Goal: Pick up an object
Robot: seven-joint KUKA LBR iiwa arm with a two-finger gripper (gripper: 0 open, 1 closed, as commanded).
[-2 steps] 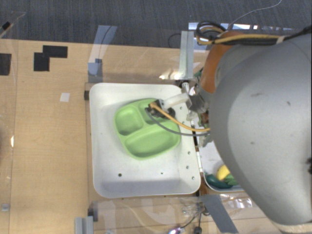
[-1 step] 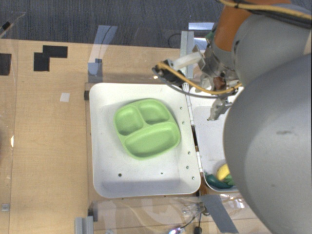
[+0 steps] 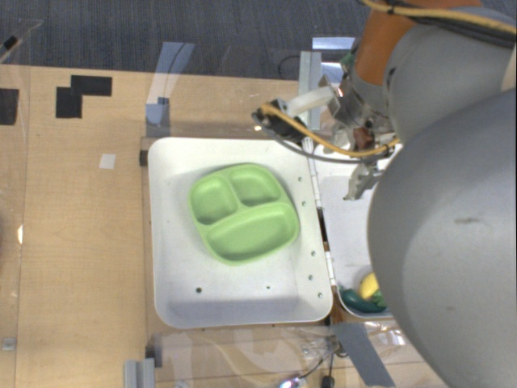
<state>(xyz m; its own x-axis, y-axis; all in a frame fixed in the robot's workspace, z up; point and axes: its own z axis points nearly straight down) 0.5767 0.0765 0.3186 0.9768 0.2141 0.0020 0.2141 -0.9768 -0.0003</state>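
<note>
While my arm hung over the right bin [image 3: 343, 225], my gripper [image 3: 359, 183] sat low above its floor (whether open or closed, I couldn't tell). A green divided plate [image 3: 242, 212] lay in the left bin [image 3: 174, 297], well apart from me.

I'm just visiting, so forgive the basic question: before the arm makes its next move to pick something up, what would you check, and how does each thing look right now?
1. Something to pick in the left bin: ok, a green divided plate lies flat.
2. Plate free of clutter: ok, nothing touches it.
3. Gripper above a target: not ok, it hangs over the right bin, beside the plate.
4. Fingers open: cannot tell.
5. Right bin contents: cannot tell, the arm hides most; a yellow and teal object peeks out.
</note>
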